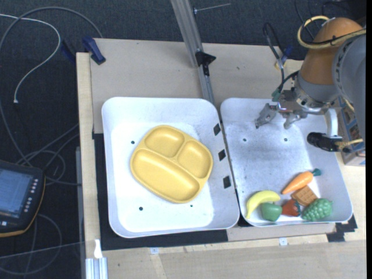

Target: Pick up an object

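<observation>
Approach step: gripper [278, 114] spread and empty at the right white bin's [264, 156] far end, well apart from the plastic toy food pile [290, 202]; next move needs travel toward the near corner and descent.

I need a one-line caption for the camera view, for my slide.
Gripper open above the right bin, far from the toy food in its near corner; yellow divided plate in the left bin.

bins [119, 156]: white w/ grey speckle
plate [171, 163]: yellow
carrot [299, 182]: orange, green tip
banana [260, 200]: yellow
broccoli [317, 209]: green
tabletop [145, 68]: tan
</observation>
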`<control>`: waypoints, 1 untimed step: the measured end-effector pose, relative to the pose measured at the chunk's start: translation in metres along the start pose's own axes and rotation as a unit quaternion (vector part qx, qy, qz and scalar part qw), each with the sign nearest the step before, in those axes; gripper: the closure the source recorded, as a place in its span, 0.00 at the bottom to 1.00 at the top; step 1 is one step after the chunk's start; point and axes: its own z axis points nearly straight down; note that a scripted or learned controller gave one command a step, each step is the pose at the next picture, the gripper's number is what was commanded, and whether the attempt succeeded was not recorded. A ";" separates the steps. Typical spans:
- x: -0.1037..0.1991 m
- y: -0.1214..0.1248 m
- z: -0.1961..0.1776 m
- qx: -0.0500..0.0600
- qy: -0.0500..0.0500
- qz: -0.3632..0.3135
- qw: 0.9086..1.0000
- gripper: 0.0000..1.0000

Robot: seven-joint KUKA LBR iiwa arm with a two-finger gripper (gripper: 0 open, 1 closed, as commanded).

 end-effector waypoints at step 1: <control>0.001 0.000 0.024 -0.001 0.000 0.000 1.000 0.00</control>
